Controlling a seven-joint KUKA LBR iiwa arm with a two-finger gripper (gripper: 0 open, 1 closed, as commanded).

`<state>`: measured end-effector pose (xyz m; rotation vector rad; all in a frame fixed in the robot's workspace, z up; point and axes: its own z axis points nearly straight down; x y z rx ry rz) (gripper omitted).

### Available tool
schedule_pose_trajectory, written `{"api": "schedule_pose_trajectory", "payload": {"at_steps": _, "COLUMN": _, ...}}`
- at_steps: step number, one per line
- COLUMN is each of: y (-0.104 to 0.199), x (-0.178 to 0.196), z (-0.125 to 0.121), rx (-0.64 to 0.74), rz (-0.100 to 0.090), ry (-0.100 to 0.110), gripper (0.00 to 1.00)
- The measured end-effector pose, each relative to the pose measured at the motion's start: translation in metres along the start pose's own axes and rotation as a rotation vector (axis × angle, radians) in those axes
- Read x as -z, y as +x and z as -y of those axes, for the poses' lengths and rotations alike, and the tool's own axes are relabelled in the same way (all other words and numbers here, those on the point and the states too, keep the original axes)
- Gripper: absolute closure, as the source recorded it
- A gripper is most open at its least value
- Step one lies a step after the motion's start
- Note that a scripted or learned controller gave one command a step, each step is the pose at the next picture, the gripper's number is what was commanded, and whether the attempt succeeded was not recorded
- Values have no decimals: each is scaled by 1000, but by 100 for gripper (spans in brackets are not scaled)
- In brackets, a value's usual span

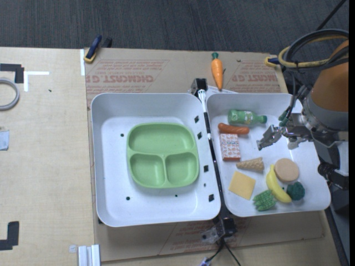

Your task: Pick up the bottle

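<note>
- Even, fairly bright light from overhead; the white bins [150, 215] read clean without blown-out glare.
- Shadows are soft and short, hugging the bin walls.
- Slightly soft, low-resolution picture; small items look fuzzy.
- The dark floor [166, 10] at top is dim.

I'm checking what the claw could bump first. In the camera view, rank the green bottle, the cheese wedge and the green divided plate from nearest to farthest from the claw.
1. Green bottle: right bin, just up-left of the claw.
2. Cheese wedge: right bin, below-left of the claw.
3. Green divided plate: left bin, far left.
</note>
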<state>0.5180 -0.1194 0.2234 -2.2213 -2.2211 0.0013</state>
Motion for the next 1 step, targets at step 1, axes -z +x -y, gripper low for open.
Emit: {"api": "schedule_pose_trajectory", "payload": {"at_steps": 1, "y": 0, "x": 9, "z": 0, "rx": -1, "rz": 1, "ry": 0, "gripper": 100}}
